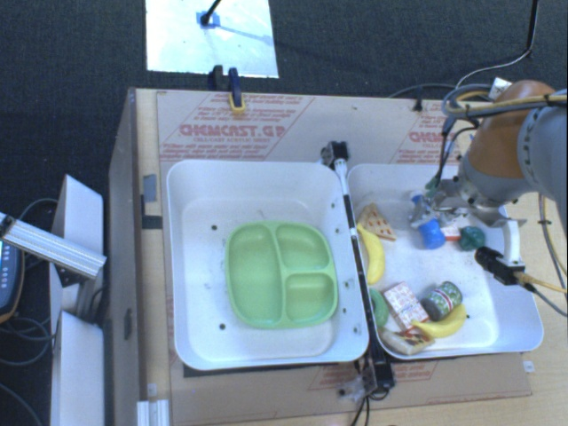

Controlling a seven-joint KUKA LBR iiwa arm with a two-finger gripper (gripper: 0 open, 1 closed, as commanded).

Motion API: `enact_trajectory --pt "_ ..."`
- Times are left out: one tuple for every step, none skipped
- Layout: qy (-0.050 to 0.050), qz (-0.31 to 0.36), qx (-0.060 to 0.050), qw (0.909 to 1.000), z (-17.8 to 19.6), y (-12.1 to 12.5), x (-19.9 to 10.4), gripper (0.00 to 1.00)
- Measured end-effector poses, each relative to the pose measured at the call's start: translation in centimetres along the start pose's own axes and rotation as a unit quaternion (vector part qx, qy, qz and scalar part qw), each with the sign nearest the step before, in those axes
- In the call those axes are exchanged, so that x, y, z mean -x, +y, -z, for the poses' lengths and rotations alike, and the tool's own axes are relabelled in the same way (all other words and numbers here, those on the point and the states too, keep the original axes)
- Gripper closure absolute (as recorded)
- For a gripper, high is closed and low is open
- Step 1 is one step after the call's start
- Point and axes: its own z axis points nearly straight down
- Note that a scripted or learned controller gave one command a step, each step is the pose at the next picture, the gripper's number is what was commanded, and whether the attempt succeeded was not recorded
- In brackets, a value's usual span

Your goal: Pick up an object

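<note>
I've got the claw (432, 213) low in the right bin (519, 331), over the blue cup (430, 234) w/ a teal bit (472, 236) beside it, prob lined up to grab, tho can't tell its opening.

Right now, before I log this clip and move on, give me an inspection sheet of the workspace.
Surface: bench with printed protective sheet, bearing two white bins side by side.
Job's things: right bin holds a banana, a second banana, a blue cup, a can, a teal piece, a small box and a wedge-shaped piece.
Clutter: green divided tray in the left bin.
Grippers: gripper low over the blue cup; grasp not visible.
Cables: bundle along the arm; black lead above.
Surroundings: dark carpet, pale floor panel.
</note>
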Motion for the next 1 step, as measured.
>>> enact_trajectory --pt "0.002 0.000 -0.008 1.0000 8.39 2.66 -8.98 1.00"
